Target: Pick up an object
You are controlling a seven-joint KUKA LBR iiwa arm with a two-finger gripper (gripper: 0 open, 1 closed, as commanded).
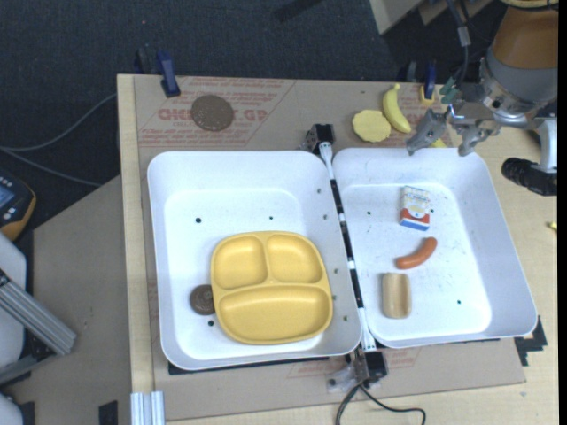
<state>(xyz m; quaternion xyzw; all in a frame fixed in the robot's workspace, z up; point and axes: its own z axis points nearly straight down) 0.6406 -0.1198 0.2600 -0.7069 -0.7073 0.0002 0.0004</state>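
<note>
Floor [71, 25]: dark blue-grey carpet, runs across the top and down the left. Desk [133, 237] is a tan board with faded red lettering near its far edge. Blue clamp [166, 73] on the far left corner. Thin grey cable [53, 140] trails over the carpet on the left. Aluminium rail [35, 312] at lower left. Light is even, soft shadows.
</note>
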